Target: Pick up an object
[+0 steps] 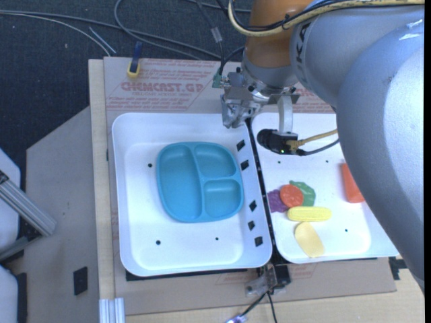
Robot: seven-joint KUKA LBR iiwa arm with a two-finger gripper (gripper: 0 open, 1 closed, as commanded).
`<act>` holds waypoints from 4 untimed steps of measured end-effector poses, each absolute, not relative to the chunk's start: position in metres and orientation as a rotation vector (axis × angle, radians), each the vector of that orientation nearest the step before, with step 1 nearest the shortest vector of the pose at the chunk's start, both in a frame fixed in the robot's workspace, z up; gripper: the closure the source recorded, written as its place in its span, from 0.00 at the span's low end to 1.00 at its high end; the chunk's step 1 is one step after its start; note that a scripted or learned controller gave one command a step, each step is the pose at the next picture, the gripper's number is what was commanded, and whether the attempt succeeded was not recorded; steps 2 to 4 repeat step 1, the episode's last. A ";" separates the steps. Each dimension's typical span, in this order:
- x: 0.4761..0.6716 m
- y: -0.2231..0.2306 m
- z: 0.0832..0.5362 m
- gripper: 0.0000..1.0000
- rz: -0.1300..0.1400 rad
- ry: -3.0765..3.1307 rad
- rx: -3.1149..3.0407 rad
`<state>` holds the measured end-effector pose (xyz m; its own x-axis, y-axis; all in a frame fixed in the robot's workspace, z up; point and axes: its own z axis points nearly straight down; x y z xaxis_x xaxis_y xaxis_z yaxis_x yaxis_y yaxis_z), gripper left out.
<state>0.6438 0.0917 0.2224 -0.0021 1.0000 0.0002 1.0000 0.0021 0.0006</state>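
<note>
My gripper [234,118] hangs over the far right corner of the left bin [125,200], close to the divider between the bins. Nothing shows in it. A blue divided plate [199,180] lies flat in the middle of the left bin, below and left of the gripper. In the right bin [350,244] lie a purple piece [275,200], a red-orange round piece [291,195], a green piece [308,192], a yellow corn cob [309,214], a pale yellow piece [310,239] and an orange piece [351,184] partly hidden by the arm.
The big grey arm [377,79] covers the right bin's far right side. A black device [275,141] with a yellow cable hangs over the right bin's far left corner. Cables lie on the dark floor behind the bench. A board with red lettering [161,86] lies under the bins.
</note>
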 end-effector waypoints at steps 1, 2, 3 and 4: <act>0.643 0.091 0.224 0.00 0.001 2.223 2.219; 0.643 0.091 0.224 0.00 0.001 2.223 2.219; 0.643 0.091 0.224 0.00 0.001 2.223 2.219; 0.643 0.091 0.224 0.00 0.001 2.223 2.219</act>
